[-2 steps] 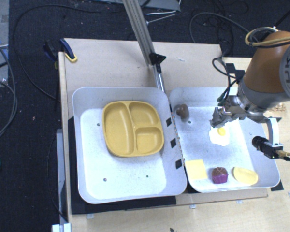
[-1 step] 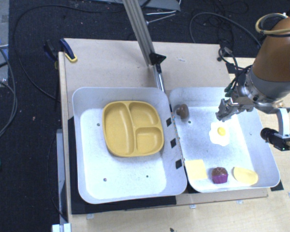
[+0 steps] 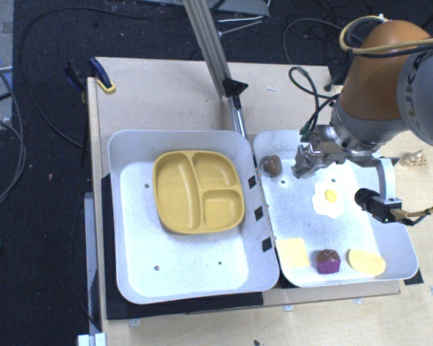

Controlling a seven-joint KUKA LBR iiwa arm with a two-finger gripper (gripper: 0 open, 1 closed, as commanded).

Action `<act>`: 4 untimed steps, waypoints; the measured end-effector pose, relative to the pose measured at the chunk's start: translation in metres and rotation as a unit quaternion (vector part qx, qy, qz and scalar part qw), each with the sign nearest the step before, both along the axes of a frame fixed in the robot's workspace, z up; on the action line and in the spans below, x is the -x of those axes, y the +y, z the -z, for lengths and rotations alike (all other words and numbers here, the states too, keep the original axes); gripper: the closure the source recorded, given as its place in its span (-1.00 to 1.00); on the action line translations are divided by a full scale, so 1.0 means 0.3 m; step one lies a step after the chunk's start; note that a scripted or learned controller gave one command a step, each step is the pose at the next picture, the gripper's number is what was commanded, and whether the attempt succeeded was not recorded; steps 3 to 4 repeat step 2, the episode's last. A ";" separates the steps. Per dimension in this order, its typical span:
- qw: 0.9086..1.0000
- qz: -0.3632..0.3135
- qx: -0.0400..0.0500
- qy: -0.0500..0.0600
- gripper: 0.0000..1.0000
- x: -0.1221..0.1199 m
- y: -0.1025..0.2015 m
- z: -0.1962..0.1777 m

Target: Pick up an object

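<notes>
Hovering over the upper part of the right-hand bin (image 3: 390,262), the gripper (image 3: 305,166) hangs at right of centre in the frame, just right of a small brown rounded object (image 3: 271,166) that lies near the bin's upper-left corner; I cannot tell from up here whether the pincer is spread or closed, and I see nothing between its tips. I read the brown piece as the likeliest target, since it is the nearest of the 5 loose items and sits clear of the others. It looks dull, dark brown and egg-shaped, resting on the white floor close to the bin wall, which may crowd an approach from that side. Lower in the same bin lie a toy fried egg (image 3: 328,200) at centre, a pale yellow square slab (image 3: 293,252) at lower left, a purple rounded piece (image 3: 327,261) beside it and a yellow oval piece (image 3: 366,262) at lower right, spread well apart so each could be taken alone. At left of the frame, the other bin (image 3: 130,265) holds a yellow divided tray (image 3: 199,191) with 3 compartments, lying flat. A black fitting (image 3: 375,204) on the arm hangs over the right bin's right side.
</notes>
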State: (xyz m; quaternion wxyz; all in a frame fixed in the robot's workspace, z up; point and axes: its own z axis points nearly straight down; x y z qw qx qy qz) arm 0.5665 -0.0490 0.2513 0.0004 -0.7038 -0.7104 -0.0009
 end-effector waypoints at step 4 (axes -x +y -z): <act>1.000 0.000 0.000 0.001 1.00 -0.032 0.396 0.068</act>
